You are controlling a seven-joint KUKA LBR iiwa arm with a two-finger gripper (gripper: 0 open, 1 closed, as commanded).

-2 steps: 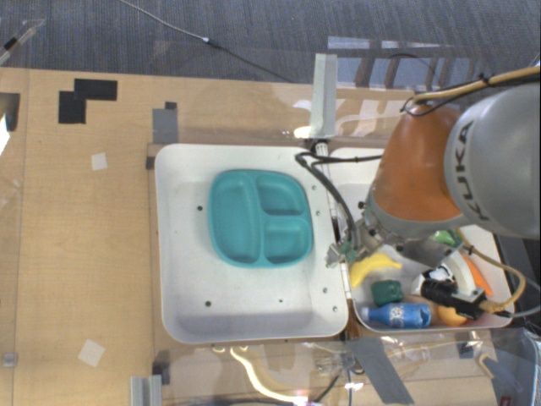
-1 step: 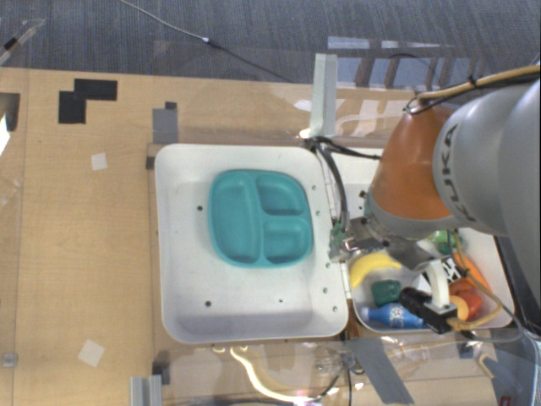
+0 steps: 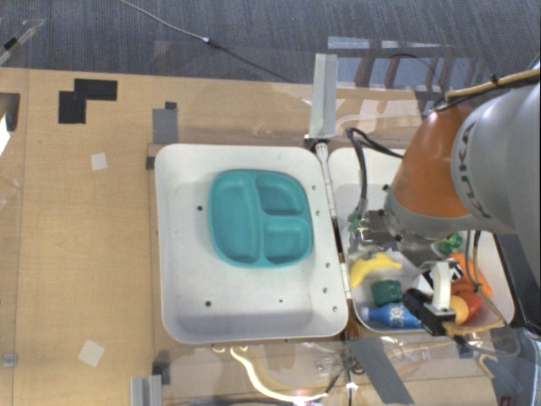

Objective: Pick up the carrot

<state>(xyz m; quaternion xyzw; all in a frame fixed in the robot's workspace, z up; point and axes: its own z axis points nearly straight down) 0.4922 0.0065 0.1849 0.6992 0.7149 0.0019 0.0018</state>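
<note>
The carrot (image 3: 470, 301) appears as an orange shape at the right end of the right bin (image 3: 369, 176), partly hidden by the arm. A bit of green (image 3: 448, 245) lies just above it. My gripper (image 3: 425, 265) hangs low over the front right part of that bin, left of the carrot and above the heap of toys. The wrist and the orange band hide most of it. Nothing is seen held between the fingers.
A yellow banana (image 3: 374, 268), a dark green toy (image 3: 387, 292) and a blue bottle (image 3: 392, 315) lie in the right bin's front. The left bin (image 3: 182, 303) holds a teal divided plate (image 3: 259, 217). A metal post (image 3: 323, 100) stands behind the bins.
</note>
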